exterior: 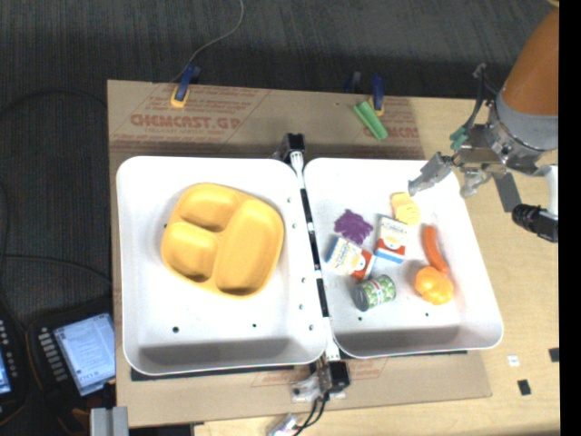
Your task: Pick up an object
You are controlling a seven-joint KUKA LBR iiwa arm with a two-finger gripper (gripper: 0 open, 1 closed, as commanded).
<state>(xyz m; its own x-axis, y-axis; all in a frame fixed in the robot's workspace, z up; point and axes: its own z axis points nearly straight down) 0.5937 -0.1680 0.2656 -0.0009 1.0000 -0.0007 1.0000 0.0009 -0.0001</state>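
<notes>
Right bin (472, 271) as landmark: gripper (451, 174) poised over its far right corner, fingers (427, 178) spread apart, nothing between them. Inside that bin, a cluster of small toys: yellow piece (406, 208) nearest the far wall, purple grapes (354, 226) toward the left wall, small carton (392, 240) at centre, orange carrot (434, 247) and orange fruit (434, 285) along the right side, green can (375, 292) nearest the front, possibly lying tipped. Left of that bin, yellow divided tray (222, 237) in the left bin (136, 243).
</notes>
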